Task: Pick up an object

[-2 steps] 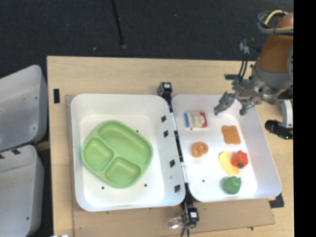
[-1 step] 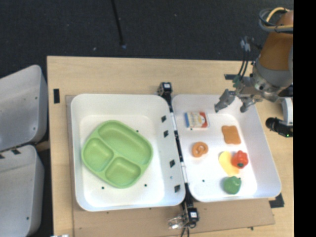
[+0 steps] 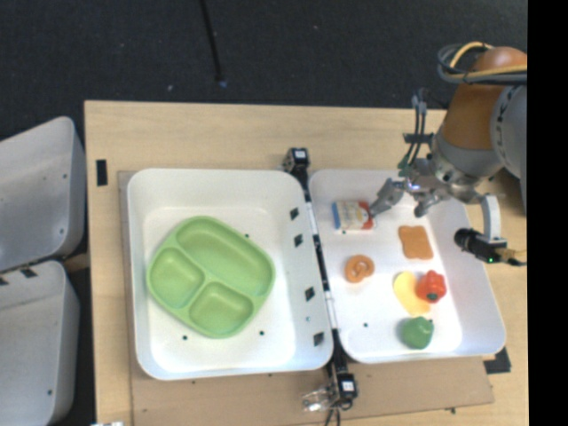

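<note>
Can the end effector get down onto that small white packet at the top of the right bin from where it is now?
Probably yes. The end effector hangs just right of the white packet, with bare bin floor around it; the donut and the toast lie apart from it.

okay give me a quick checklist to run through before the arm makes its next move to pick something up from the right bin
1. Gripper open: ok, fingers look spread.
2. Nothing between the fingers: ok.
3. Nearest target: ok, small white carton lies beside the left fingertip.
4. Gripper centred over the carton: not ok, it sits off to the carton's right.
5. Neighbours apart from the carton: ok, donut and tan cracker lie separate.
6. Height above the right bin: cannot tell.
</note>
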Tool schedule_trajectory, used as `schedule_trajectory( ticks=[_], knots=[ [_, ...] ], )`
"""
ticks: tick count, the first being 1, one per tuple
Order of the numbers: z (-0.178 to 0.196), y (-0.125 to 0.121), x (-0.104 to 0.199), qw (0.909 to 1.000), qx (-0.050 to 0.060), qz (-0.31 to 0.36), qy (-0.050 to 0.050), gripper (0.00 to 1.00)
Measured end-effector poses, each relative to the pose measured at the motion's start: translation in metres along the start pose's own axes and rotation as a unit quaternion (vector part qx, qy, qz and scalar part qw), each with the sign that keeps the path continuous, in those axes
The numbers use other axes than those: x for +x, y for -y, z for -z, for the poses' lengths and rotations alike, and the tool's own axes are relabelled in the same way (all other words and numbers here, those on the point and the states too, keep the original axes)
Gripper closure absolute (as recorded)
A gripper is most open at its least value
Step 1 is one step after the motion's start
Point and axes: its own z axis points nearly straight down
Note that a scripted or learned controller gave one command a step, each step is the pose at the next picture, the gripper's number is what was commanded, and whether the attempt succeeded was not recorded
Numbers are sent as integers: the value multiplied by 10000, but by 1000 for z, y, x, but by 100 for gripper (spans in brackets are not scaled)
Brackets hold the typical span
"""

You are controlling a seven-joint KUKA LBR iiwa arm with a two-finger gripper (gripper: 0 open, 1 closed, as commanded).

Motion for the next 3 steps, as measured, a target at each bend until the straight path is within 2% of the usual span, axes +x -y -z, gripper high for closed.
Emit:
schedule_trajectory(
  ticks=[1,2,3],
  knots=[
    [-43,4,-4,10000,-5,-14,5,0],
    [-70,4,-5,10000,-14,-23,6,0],
    [-57,3,-6,10000,-37,-28,8,100]
  ],
)
